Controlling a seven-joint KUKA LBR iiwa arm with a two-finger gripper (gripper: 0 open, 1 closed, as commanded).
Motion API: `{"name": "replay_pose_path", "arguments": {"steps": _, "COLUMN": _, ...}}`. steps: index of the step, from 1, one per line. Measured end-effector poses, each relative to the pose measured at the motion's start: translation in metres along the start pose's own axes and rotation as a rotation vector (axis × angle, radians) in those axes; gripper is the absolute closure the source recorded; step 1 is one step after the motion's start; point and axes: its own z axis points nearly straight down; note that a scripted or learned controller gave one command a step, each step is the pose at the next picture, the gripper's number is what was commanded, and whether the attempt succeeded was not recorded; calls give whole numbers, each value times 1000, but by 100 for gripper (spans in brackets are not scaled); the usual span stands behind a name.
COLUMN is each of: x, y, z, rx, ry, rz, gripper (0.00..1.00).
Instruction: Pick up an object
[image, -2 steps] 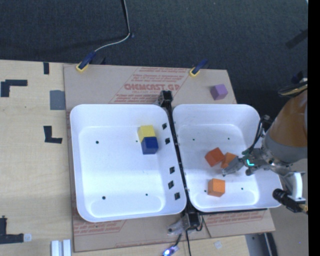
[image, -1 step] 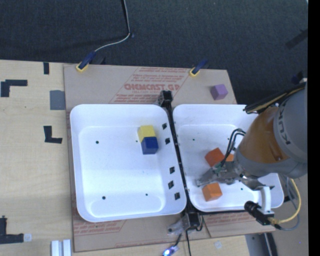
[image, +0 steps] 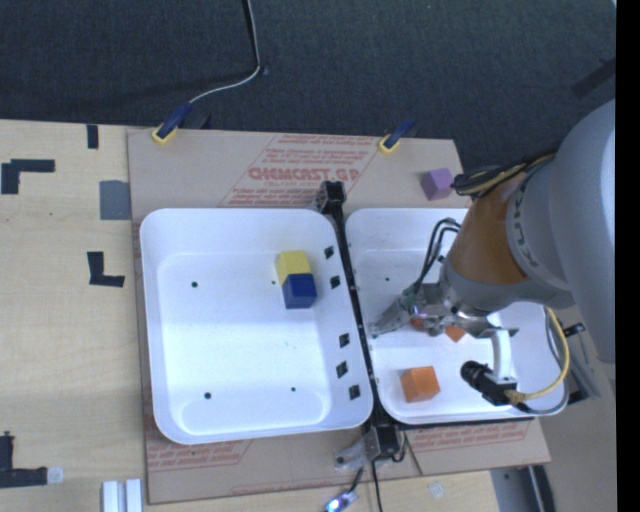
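With the gripper (image: 400, 318) low in the right bin (image: 385, 232), its claw state impossible to tell, it should center squarely over the orange block (image: 420, 384) at five o'clock before descending.

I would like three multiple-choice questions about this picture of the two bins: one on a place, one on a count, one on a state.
1. Where does the orange block lie?
A. in the left bin
B. in the right bin
C. on the cardboard

2. How many blocks lie in the left bin?
A. two
B. none
C. four

3. How do the yellow block and the blue block stand to each other?
A. far apart
B. in different bins
C. touching, side by side

Key: 1 B, it rests on the floor of the right bin; 2 A, yellow and blue alone; 3 C, their edges meet.
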Motion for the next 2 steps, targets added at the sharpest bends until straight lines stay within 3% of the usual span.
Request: {"name": "replay_pose_path", "arguments": {"steps": 2, "x": 1, "y": 104, "z": 1, "rx": 1, "ry": 0, "rz": 3, "gripper": 0}}
